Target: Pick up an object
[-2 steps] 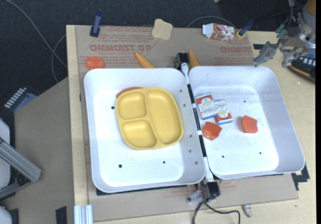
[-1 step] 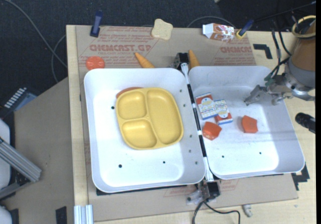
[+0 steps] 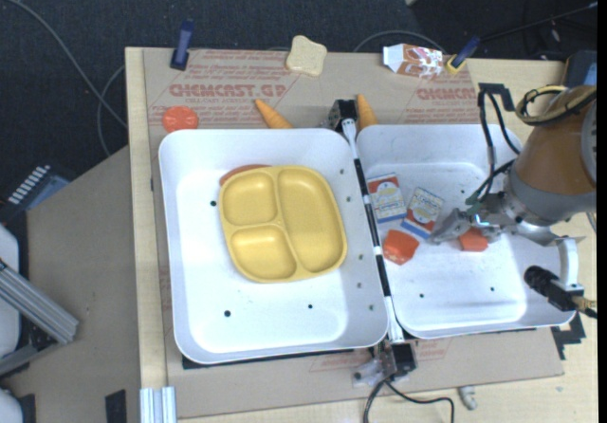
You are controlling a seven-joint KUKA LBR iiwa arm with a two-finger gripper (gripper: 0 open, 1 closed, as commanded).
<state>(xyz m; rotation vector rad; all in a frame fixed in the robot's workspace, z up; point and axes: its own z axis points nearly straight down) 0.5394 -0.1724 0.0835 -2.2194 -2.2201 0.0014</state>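
The right bin [image 3: 455,312] holds a small red and white carton [image 3: 386,198], a blue and white packet [image 3: 424,206], an orange-red block [image 3: 401,247] and a small orange piece [image 3: 473,241]. My gripper [image 3: 462,225] reaches in from the right and is low over the bin, right above the small orange piece and just right of the packet. The piece lies at the gripper's lower edge; whether it is gripped is hidden. In the left bin [image 3: 285,317] sits a yellow divided plate [image 3: 282,222] with a red thing [image 3: 237,172] peeking out from under its far edge.
Behind the bins on the cardboard lie a blue clip [image 3: 181,44], a beige bread-like piece [image 3: 306,54], a white and red packet [image 3: 414,59], an orange disc [image 3: 177,118] and two carrot-like pieces [image 3: 272,114]. Black cables [image 3: 488,127] hang over the right bin's far corner.
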